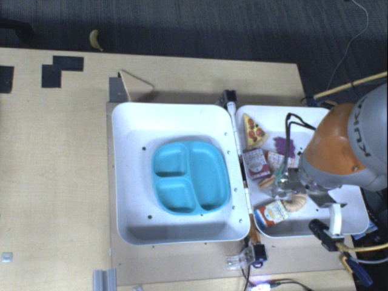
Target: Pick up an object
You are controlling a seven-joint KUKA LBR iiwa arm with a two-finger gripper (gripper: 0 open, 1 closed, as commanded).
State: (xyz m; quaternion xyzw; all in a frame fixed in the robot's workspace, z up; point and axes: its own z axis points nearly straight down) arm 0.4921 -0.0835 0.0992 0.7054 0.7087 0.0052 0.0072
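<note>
— Objects for picking are heaped in the right bin (359,218): a pizza slice toy (254,130) near its far left corner, a purple piece (282,144) beside it, some printed packets (257,163) below those, and a tan bun-like item (296,204) next to an orange-and-white packet (273,213) toward the near edge

— And where is the gripper (285,185) seen?

— It is lowered among the clutter, just above the bun-like item, with the arm (333,150) and its orange band covering much of the bin's right half. How far the claw is spread cannot be told, nor whether anything is caught in it

— What is placed around it?

— The packets are crowded against it on the left and the tan item lies just beneath. A black cable (298,122) is looped over the purple piece. In the left bin (130,156) a blue divided tray (190,176) is laid flat, well apart from the gripper, and a black clamp (228,96) is seen at the far end of the seam between the bins
</note>
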